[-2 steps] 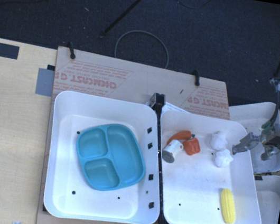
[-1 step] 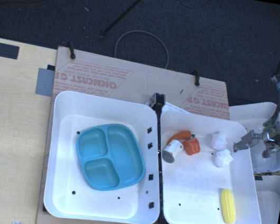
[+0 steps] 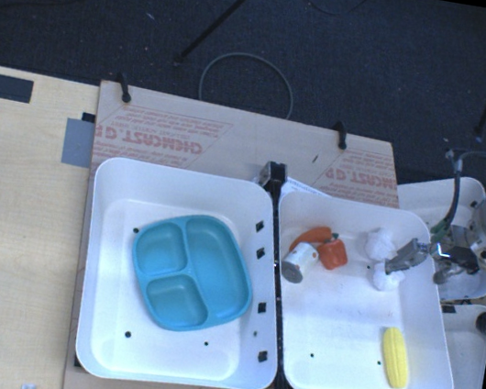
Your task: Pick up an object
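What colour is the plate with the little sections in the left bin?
The divided plate is light blue, turquoise-like, plain with no pattern. The camera view shows it clearly.

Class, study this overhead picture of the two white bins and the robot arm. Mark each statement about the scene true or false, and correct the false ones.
1. The blue divided plastic plate lies in the left white bin. True.
2. The yellow corn cob toy lies on the plate. False: it lies in the right white bin, near its lower right corner.
3. The orange carrot-shaped toy lies in the right bin, close to a small grey and white cylinder. True.
4. The two-finger gripper is over the left bin. False: it is over the right bin, beside the small white objects.
5. The plate has three compartments. True.
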### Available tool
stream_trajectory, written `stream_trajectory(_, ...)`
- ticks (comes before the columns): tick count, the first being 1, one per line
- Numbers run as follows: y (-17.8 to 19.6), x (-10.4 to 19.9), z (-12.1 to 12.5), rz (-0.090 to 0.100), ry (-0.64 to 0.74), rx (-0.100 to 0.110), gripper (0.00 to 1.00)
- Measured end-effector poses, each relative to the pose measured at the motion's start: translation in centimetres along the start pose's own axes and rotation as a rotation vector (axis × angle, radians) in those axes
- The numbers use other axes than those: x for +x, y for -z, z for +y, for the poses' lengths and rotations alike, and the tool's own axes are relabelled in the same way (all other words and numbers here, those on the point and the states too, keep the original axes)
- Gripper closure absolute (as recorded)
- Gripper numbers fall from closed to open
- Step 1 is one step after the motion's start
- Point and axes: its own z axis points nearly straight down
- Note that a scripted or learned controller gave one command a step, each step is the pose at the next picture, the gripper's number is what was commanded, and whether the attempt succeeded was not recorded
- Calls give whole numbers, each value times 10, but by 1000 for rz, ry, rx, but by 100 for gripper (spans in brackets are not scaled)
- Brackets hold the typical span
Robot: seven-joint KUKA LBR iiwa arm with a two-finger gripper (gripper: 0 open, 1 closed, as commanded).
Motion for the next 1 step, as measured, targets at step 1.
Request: stream_trajectory(1,-47,2,7,0,0,0,0)
